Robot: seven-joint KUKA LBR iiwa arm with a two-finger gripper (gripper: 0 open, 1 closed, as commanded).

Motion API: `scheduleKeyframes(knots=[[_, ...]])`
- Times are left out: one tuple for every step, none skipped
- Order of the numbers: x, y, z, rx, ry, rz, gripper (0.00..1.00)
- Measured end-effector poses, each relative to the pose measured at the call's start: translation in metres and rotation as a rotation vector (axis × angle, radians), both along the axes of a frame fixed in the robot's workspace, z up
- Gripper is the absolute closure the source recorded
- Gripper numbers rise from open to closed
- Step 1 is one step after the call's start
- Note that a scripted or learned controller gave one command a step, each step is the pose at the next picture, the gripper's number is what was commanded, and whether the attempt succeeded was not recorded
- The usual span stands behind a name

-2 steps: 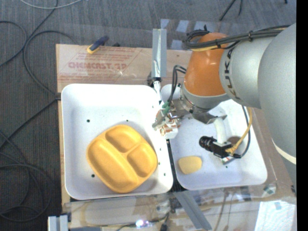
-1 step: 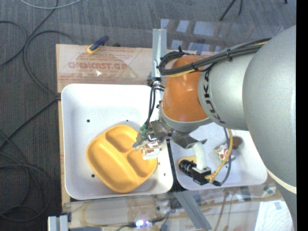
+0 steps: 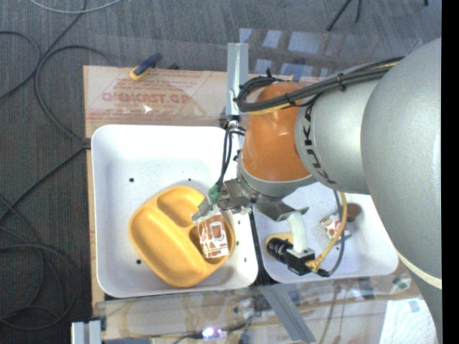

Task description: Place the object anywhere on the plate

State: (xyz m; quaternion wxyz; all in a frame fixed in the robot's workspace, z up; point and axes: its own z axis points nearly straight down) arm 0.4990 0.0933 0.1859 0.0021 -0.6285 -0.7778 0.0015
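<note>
A yellow plate (image 3: 168, 239) with two hollows lies in the left bin (image 3: 122, 156), toward its front right. A small packet with an orange and white pattern (image 3: 213, 236) rests on the plate's right edge, close to the bin's wall. My gripper (image 3: 213, 208) hangs just above the packet's far end, under the orange wrist band. From this angle I cannot make out whether it touches the packet.
The arm's large grey and orange body covers most of the right bin (image 3: 373, 264). A small red and white object (image 3: 331, 226) lies in that bin beside the arm. A yellow and blue tool (image 3: 145, 65) lies on the cardboard behind the bins.
</note>
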Motion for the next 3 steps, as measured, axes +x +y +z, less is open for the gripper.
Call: scheduleKeyframes(knots=[[-0.013, -0.087, 0.014, -0.002, -0.002, -0.177, 0.00], [-0.015, -0.117, 0.048, -0.003, -0.004, -0.358, 0.00], [-0.014, -0.147, 0.203, -0.005, -0.006, -0.403, 0.00]])
